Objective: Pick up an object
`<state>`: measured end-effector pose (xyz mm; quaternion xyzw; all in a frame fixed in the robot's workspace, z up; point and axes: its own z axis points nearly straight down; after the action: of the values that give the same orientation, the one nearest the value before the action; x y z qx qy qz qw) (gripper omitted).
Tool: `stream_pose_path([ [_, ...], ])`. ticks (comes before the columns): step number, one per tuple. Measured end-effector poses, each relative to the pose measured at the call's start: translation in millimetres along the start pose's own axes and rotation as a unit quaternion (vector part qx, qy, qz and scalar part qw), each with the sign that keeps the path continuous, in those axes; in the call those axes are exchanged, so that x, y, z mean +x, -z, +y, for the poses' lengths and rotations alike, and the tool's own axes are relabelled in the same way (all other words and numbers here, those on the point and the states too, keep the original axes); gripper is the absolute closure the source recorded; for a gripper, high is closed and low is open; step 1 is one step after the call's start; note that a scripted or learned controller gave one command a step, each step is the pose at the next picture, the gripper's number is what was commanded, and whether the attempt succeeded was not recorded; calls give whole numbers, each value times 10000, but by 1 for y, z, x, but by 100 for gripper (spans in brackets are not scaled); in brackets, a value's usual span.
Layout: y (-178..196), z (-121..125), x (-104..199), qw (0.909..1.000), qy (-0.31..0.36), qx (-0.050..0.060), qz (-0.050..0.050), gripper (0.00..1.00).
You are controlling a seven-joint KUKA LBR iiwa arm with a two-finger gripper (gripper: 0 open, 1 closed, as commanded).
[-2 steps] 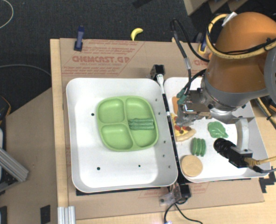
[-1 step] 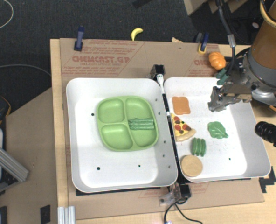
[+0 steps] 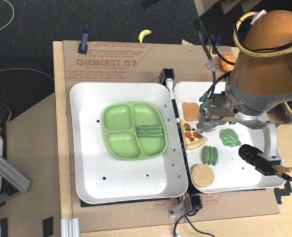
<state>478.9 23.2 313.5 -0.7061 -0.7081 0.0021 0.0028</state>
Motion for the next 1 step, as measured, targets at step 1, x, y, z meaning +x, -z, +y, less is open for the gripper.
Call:
stream_pose_path([
  [1,97,1,-14,10000,-11,-98,-3,100],
])
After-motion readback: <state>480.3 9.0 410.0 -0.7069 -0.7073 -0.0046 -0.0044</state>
